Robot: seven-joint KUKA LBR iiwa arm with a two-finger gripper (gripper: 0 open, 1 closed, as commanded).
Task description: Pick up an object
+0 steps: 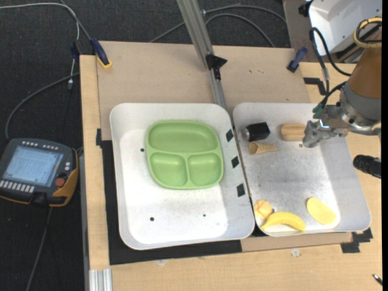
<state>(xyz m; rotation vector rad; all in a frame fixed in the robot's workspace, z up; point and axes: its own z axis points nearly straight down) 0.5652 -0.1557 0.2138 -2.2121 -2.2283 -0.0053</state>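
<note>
My gripper (311, 136) hangs over the upper right part of the right bin (297, 177). Its tip is right beside the right end of a tan wooden cylinder (291, 131), which lies on its side. Left of that lie a black block (257, 130) and a tan wedge (262, 148). At the bin's near edge are a yellow banana (284, 222), a small pale orange piece (262, 208) and a flat yellow oval piece (321, 211). I see nothing lifted off the bin floor.
The left bin (124, 180) holds a green divided plate (183, 153). A metal pole (197, 26) slants across the back of the bench. A teach pendant (36, 171) lies on the floor at left. Clamps and cables sit along the bench's far edge.
</note>
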